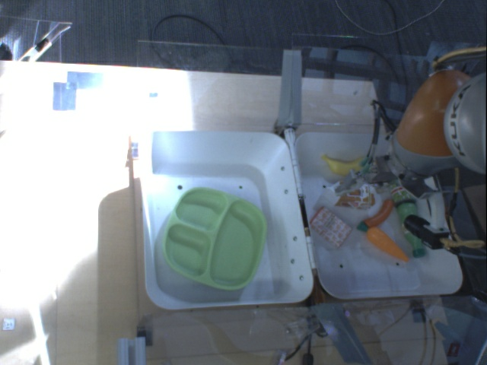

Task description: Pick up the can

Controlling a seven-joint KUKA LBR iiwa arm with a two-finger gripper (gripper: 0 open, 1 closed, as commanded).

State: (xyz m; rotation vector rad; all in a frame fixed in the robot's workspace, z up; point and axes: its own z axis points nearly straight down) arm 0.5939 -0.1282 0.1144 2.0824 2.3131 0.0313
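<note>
From my station I see the grey arm with its orange band (430, 116) reaching in from the right over the right-hand shallow white bin (396, 280). The gripper (370, 179) hangs low over the far half of that bin. The wrist hides its tip, so I cannot tell whether the claw is wide, narrow or holding anything.

What I take for the can (354, 198), a small object with an orange-and-white printed label, lies just under the gripper; it is too blurred for me to be sure. It is crowded. A yellow banana (340, 163) lies just beyond it, a flat pink-patterned packet (330, 227) near it on the front side, and a slim red-orange pepper-shaped piece (378, 214) close beside it. An orange carrot (386, 244) lies further forward, and a green cylindrical object (403, 204) sits partly hidden beside the pepper.

The left-hand shallow white bin (198, 152) holds a pale green divided plastic plate (215, 238), well apart from all this.
</note>
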